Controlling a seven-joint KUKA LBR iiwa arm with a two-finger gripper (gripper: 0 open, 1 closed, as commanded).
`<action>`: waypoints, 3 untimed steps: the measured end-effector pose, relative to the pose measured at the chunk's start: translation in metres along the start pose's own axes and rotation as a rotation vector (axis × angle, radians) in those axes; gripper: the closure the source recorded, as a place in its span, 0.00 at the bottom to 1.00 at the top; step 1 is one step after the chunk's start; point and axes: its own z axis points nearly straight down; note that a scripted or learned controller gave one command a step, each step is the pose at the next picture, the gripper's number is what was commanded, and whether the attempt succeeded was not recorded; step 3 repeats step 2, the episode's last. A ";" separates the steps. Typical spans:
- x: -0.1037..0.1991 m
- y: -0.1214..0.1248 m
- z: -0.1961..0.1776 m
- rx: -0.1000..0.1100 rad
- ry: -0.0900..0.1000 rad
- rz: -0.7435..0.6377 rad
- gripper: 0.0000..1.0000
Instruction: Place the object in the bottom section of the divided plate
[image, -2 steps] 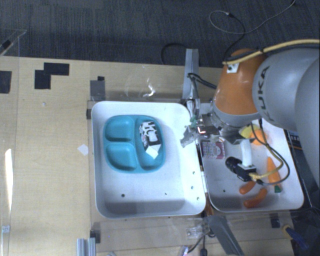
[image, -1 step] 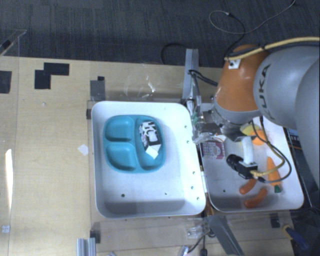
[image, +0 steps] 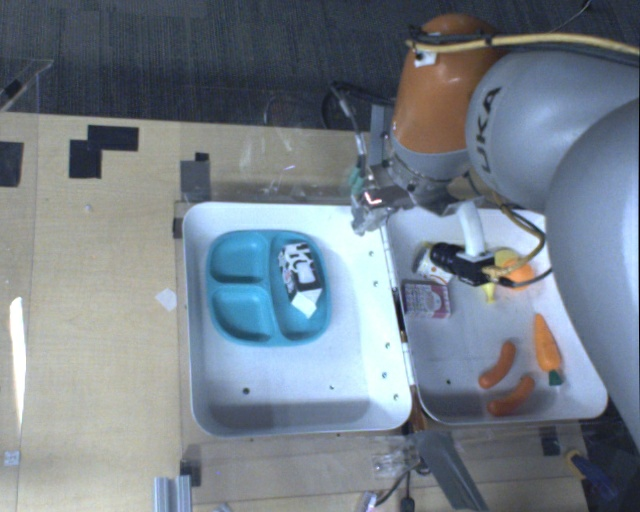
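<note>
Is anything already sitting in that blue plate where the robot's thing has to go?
Yes. A black-and-white packet lies in the long right-hand section of the blue divided plate. The two smaller left sections look bare. Which section counts as the bottom one is unclear.

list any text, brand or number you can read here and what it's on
"UKA" on the grey arm housing, the visible end of a brand name, running vertically.
Black and white print on the packet lying in the blue divided plate: too blurred to read.
Print on the small card or packet in the right bin: too small to read.
Black marks on the bench: shapes, not letters.
</note>
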 end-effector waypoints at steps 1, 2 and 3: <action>0.024 0.036 0.001 -0.003 0.000 -0.332 1.00; 0.074 0.017 -0.037 -0.002 0.001 -0.117 1.00; 0.074 0.017 -0.037 -0.002 0.001 -0.117 1.00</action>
